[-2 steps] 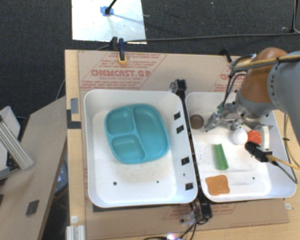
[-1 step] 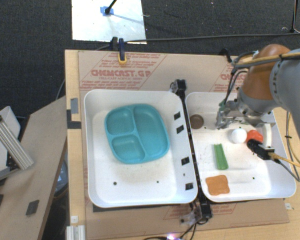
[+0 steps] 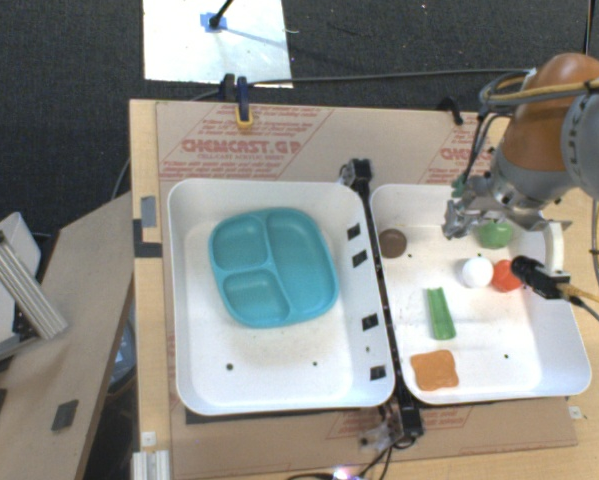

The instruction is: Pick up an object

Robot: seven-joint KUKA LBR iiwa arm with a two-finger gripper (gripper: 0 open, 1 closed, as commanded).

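Note:
My gripper hangs low over the back of the right bin, reaching in from the right. Just to its right lies a round green object, partly hidden by the wrist. In front of it sit a white ball and a red-orange piece, touching each other. A brown round object rests to the gripper's left, near the bin's left wall. Further forward are a green stick and a flat orange piece. I see nothing held in the gripper.
The left bin holds a teal divided plate. A black-clipped ridge separates the two bins. Bare floor shows at the right bin's front right.

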